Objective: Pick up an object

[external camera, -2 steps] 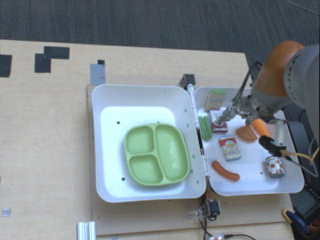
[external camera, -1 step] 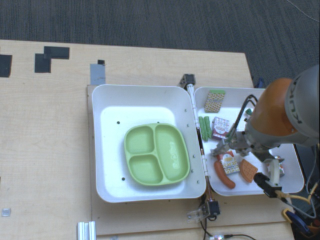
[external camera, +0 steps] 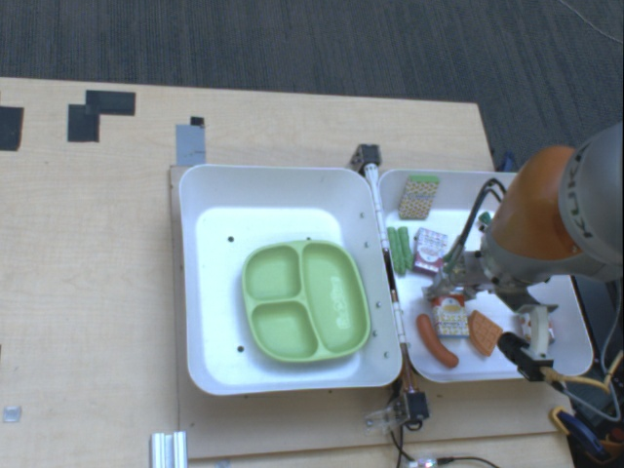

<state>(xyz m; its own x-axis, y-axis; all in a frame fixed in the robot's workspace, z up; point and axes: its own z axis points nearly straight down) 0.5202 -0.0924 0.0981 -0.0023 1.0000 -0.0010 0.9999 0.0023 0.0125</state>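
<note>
1. Left bin (external camera: 195,261) held a green divided plate (external camera: 306,300), well apart from the arm; not at risk.
2. Green beans (external camera: 399,249) lay along the right bin's (external camera: 583,349) left wall; a patterned card (external camera: 419,197) sat at the top and a snack packet (external camera: 430,249) beside the beans.
3. Sausage (external camera: 437,340), small box (external camera: 450,320) and orange wedge (external camera: 485,332) were crowded just beside each other.
4. End effector (external camera: 451,286) hovered over the box; grip state hidden by the wrist, so I cannot tell it.
5. Risk, judged: the tight cluster could make the end effector nudge the sausage or wedge, or pinch two things, then slip.
</note>
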